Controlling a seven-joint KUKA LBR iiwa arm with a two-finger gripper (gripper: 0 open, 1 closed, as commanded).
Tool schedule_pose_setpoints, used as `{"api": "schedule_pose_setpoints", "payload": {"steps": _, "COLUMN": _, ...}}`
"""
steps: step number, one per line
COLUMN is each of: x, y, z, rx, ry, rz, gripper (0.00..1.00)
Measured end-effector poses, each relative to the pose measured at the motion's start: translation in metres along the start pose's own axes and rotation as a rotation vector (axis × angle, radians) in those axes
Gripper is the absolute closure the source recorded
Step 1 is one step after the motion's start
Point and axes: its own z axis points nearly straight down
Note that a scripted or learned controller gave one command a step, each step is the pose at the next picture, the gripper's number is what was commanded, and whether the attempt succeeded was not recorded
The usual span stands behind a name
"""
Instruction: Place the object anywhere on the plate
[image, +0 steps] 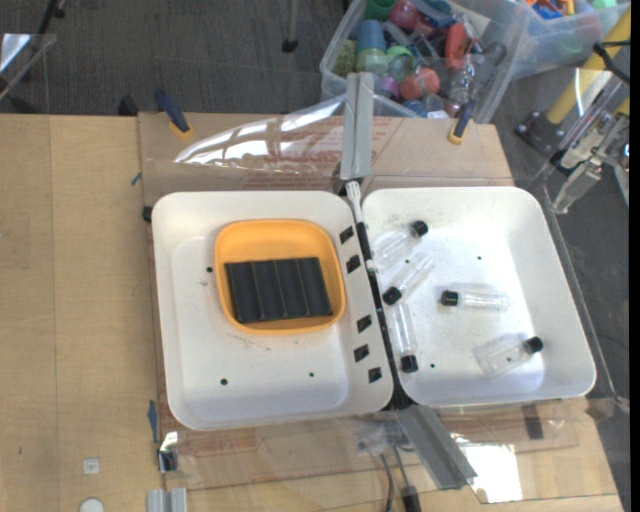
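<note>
Left bin (190, 390) holds an orange plate (232, 240) with a dark ribbed rectangular block (278, 290) already lying across its middle. Right bin (560, 300) holds several clear vials with black caps: one near the top (405, 236), two close to the divider (400, 282) (404, 340), one lying across the centre (474, 298), one toward the lower right (508, 352).

Gripper state: cannot tell from this view.

Judgement: if a vial is the object, the step in hand is the pick. The centre vial lies apart from its neighbours, so it looks the cleanest target. Close across its short axis, since the round clear body is likely to roll. Release over bare orange rim beside the block.
</note>
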Motion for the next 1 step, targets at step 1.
{"api": "schedule_pose_setpoints", "payload": {"steps": 1, "x": -0.0014, "y": 0.0006, "z": -0.0117, "rx": -0.004, "ry": -0.008, "rz": 0.001, "gripper": 1.00}}
